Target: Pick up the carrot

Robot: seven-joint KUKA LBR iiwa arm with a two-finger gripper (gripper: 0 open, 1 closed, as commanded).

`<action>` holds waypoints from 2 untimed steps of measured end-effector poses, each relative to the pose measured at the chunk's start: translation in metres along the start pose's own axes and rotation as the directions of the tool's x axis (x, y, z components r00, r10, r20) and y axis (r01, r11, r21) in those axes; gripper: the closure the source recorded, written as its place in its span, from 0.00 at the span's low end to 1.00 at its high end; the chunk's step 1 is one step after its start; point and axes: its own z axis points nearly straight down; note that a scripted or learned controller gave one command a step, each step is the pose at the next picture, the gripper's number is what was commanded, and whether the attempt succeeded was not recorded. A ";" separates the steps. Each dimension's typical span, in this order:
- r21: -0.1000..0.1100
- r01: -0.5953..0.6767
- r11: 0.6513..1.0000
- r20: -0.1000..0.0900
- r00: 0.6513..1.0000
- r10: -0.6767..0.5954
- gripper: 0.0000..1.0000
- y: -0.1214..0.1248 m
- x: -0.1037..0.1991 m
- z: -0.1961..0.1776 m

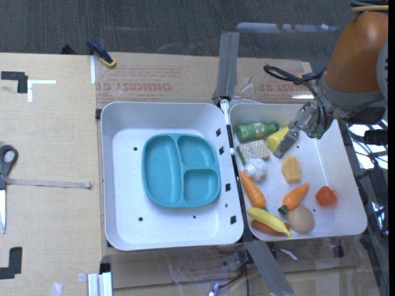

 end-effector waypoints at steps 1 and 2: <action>0.000 0.062 0.998 -0.002 0.998 -0.062 0.00 -0.054 0.029 0.114; -0.001 -0.063 0.998 0.000 0.998 0.063 0.00 -0.105 0.007 0.124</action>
